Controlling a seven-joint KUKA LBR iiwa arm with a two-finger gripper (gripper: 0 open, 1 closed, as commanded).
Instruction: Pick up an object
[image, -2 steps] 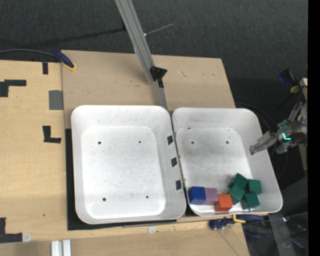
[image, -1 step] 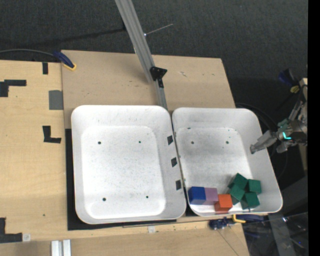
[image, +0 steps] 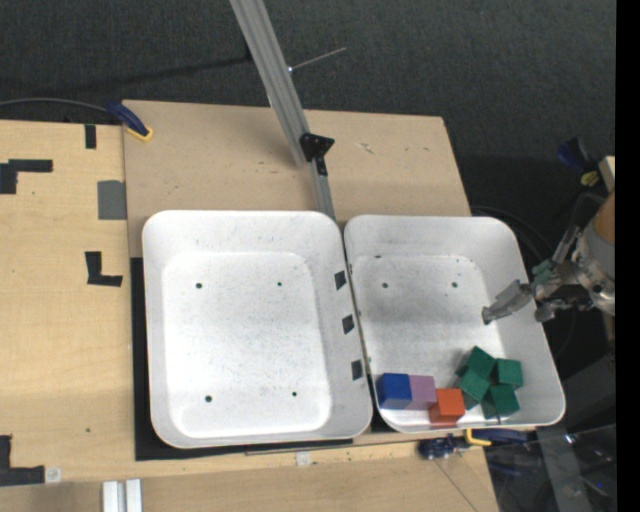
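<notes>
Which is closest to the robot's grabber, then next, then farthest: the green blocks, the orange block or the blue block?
From the gripper:
1. Green wooden blocks, just below it, right bin.
2. Orange wooden block, further left.
3. Blue wooden block, by the bin's left wall.

Soft, even light from above

The two shallow white bins (image: 250, 225) look bright with no glare, shadows are faint, and the picture is a little fuzzy.

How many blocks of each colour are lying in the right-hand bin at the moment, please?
Green blocks: 3, as far as the cluster can be told apart
Blue block: 1
Purple block: 1
Orange block: 1
Total: 6, all at the near end of the right bin
</notes>
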